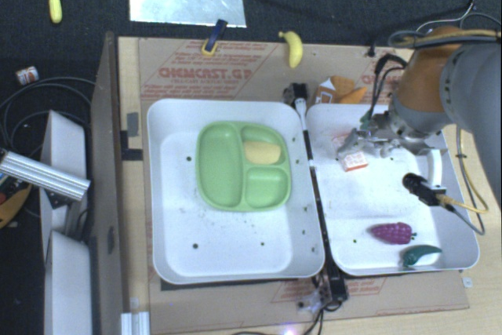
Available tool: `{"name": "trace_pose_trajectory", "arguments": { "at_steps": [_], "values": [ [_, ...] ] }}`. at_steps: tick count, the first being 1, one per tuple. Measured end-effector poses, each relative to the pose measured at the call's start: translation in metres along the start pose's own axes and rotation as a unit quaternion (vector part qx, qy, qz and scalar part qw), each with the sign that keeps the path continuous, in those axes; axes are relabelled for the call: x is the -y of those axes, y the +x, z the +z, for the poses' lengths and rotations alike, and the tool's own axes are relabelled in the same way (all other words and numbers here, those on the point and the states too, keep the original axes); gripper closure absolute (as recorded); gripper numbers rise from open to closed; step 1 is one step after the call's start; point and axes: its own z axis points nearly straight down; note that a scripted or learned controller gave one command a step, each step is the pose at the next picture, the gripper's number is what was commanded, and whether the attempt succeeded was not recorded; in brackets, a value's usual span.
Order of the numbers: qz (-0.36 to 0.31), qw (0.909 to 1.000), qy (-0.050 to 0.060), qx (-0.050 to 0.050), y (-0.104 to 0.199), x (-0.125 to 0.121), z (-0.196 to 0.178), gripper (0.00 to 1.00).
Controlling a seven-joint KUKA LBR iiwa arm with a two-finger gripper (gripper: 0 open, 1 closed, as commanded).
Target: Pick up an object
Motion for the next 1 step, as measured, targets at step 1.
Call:
{"name": "trace_pose_trajectory", "arguments": {
  "at_steps": [1],
  "values": [
    [-0.002, 1.0000, -0.002, 0.002, 0.0010, -0.0464, 0.0000, 0.00]
  ]
}}
